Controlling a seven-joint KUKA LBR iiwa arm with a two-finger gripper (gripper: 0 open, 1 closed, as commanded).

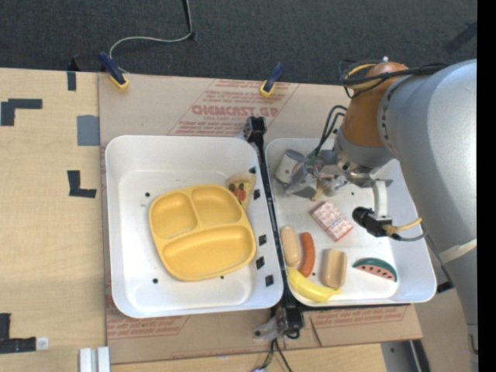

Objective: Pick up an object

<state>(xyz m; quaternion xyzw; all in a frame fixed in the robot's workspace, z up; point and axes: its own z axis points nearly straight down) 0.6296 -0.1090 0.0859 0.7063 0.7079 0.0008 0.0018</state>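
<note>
Gripper [306, 178] hangs low in the right bin [403, 289], above the pink box [332, 219], and I cannot tell its grip, so nothing looks picked yet; banana [310, 287] and sausage [307, 253] lie below that box.

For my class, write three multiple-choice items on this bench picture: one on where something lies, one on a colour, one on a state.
1. Where does the banana lie?
A. near the front edge of the right bin
B. on the yellow tray
C. on the cardboard

2. What colour is the divided tray in the left bin?
A. blue
B. yellow
C. white

3. How does the watermelon slice lie?
A. stacked on the banana
B. inside the tray
C. alone on the right bin's floor

Answers: 1 A, it lies beside the hot dog in that bin. 2 B, all three compartments look yellow. 3 C, white floor surrounds it.
</note>
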